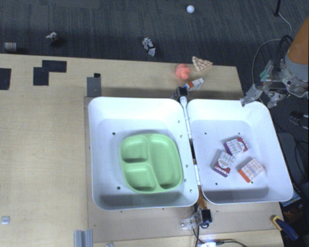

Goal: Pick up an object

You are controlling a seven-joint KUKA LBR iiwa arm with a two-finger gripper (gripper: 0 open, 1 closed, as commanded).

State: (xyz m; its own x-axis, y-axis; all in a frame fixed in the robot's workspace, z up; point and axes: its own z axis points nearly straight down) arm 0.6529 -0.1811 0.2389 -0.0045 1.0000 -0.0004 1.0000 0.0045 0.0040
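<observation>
low at the front edge of the pale wooden bench (43, 159), just below the seam between the two bins, a small clear plastic clip with a black and orange connector (200, 218) sits with thin wires trailing off beneath it. a little grey metal bracket (83, 237) stands at the bench's near edge further left.

above these lie the two shallow white bins, smooth and glossy with rounded corners, touching along a dark central seam. the left bin (104, 144) holds a light green plastic tray (150, 162), a soft rounded square moulded into three compartments, matte in finish. the right bin (270, 144) holds three small flat packets: an orange and white one (251, 170) nearest, a dark red and white one (223, 164) just beside it to the left, and another dark red one (235, 144) just behind, all crinkly and rectangular, lying close together but well apart from the gripper.

the gripper (259, 95) hangs over the far right corner of the right bin, its thin metal fingers spread apart with nothing between them; the grey arm (294, 62) with its orange band rises behind it, cables looping nearby.

beyond the bins, on the bench, lie a small tube-like object (194, 85), a round pink ball (182, 71) and a tan wedge-shaped piece (201, 63). black square patches (48, 71) mark the far left. on the dark ribbed carpet (106, 24) behind rest a few small scraps and a white ball (190, 8).
</observation>
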